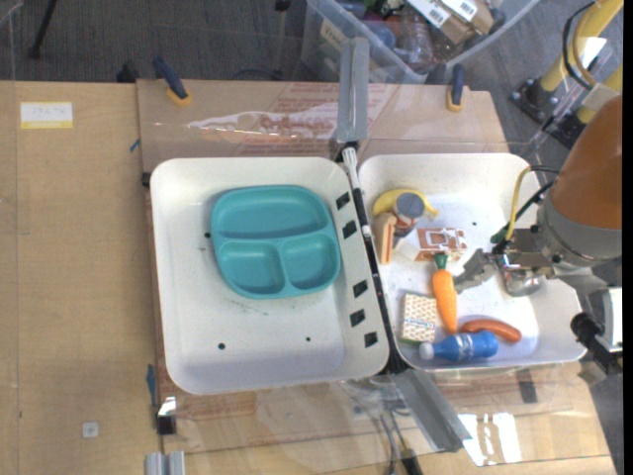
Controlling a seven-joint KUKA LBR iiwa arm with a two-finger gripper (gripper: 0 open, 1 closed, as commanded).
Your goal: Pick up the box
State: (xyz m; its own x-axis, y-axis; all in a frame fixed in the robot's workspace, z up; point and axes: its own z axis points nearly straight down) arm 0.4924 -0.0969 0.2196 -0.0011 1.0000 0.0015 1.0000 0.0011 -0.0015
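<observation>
At the near edge of the right bin (514, 356) lies a blue bottle (461, 346), with a red pepper (492, 330) just behind it. The box (419, 318), small and patterned, sits by the bin's near-left corner, a carrot (445, 300) touching its right side. The gripper (477, 267) hovers just beyond the carrot's top; whether it is open or closed cannot be told. Farther back lie a white-and-orange carton (441, 239) and a banana (396, 201). The left bin (188, 334) holds a teal divided plate (275, 240).
</observation>
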